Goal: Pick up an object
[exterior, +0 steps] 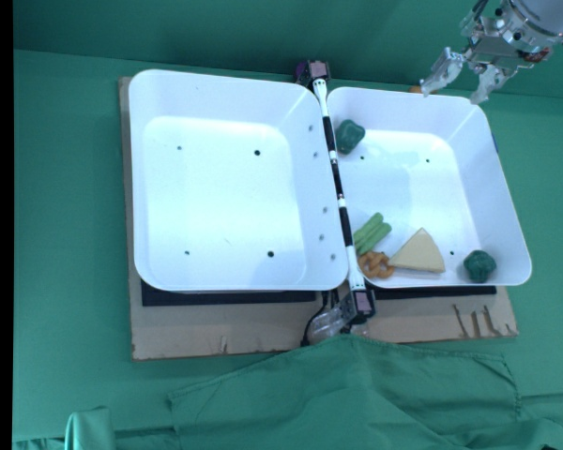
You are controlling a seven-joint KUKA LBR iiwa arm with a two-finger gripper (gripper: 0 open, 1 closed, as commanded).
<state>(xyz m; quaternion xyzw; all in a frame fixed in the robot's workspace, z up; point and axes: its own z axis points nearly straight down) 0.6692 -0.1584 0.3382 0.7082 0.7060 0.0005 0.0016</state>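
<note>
Objects for your pick all sit in the right bin [507, 216]: a dark green piece [349, 135] near its far left corner, green pods [371, 232], a pretzel [376, 265], a cheese wedge [419, 252] and a broccoli floret [479, 265] along its near side. Your gripper [458, 79] hangs above the far rim, fingers spread wide, holding nothing.

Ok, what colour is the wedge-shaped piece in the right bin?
Pale yellow, like cheese. The wedge shows best in the camera view, near the bin's front edge.

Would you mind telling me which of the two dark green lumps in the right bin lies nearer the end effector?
The dark green lump at the bin's upper left, beside the divider, is nearer the end effector. The other lump sits in the lower right corner.
</note>
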